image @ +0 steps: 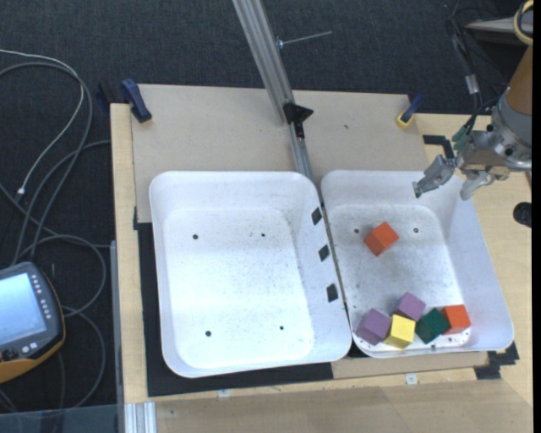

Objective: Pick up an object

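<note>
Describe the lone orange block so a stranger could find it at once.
Look in the right-hand white bin. Near its middle an orange cube lies alone. A second orange cube sits at the near edge, packed in a cluster with the purple, yellow and green cubes; the wanted one touches nothing.

A tan table stands on dark carpet; white cables loop across the floor at the left. A slanted metal rail crosses the tabletop; a handheld screen pendant lies by the left edge.

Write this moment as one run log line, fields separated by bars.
gripper: open, nothing held | above right bin far edge | orange cube: alone, untouched
</note>
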Robot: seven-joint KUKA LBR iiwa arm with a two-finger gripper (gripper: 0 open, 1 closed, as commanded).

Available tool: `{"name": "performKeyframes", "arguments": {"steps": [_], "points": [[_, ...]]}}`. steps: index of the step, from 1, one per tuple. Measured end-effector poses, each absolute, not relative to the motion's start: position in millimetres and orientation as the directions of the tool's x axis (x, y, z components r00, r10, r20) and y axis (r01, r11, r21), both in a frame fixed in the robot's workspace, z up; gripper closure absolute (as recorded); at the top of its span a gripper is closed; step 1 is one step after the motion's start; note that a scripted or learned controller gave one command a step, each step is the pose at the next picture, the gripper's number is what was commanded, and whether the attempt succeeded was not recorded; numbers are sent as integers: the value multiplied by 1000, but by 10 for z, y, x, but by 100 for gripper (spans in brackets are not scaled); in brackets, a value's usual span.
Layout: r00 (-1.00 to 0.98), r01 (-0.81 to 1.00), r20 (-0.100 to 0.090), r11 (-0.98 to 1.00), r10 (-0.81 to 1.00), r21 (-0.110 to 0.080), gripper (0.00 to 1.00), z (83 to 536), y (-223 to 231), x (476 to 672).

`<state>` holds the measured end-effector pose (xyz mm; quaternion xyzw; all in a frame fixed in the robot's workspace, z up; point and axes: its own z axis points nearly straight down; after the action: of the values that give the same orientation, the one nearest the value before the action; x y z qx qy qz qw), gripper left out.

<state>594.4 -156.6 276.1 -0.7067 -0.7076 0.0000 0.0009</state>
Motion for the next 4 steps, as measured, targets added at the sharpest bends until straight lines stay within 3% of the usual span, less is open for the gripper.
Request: {"name": "performKeyframes", "arguments": {"steps": [1,2,3,4], "points": [[-5,1000,4,5,1000,-9,0,1913,-1164,6376],[-2,1000,2,2,1000,-10,0,945,-1112,6372],[0,1000,2,0,1000,-6,0,997,-991,6006],[0,1000,2,0,1000,0,100,1106,-990,6030]]}}
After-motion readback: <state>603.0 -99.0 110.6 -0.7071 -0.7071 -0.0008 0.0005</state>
